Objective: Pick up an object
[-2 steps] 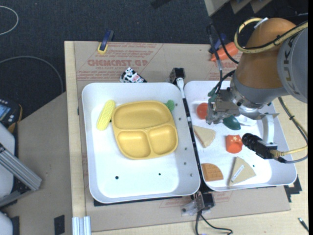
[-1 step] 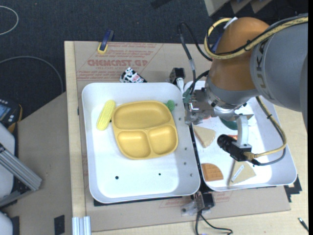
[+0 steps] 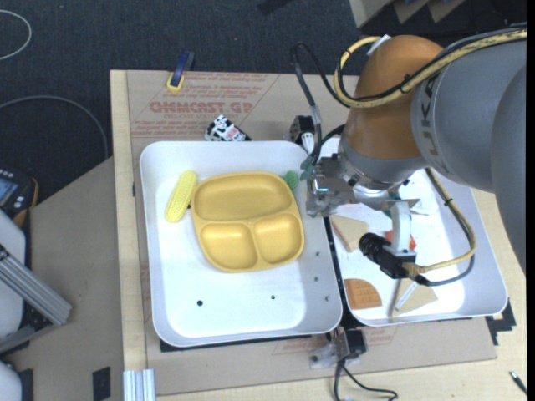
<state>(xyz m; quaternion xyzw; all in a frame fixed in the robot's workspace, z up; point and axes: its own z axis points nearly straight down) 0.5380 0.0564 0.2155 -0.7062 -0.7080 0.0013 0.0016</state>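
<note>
Counter [image 3: 125, 249] sheet bears red print "CHEMCAST GP"; pincer [image 3: 318, 192] sits over the bins' shared rim, grip state indeterminable; corn cob [image 3: 180, 195] lies in one white bin [image 3: 242, 312], just beside yellow divided plate [image 3: 247, 220].

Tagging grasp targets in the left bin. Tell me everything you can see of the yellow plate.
The plate is yellow, seemingly matte plastic, with rounded corners. Ridges split it into three compartments: one wide at the far side, two smaller nearer, all bare. It lies flat, upright, on the floor of the left bin, in the far half. A corn cob lies along its left edge; contact unclear. Its right edge nears the bin's right wall.
</note>
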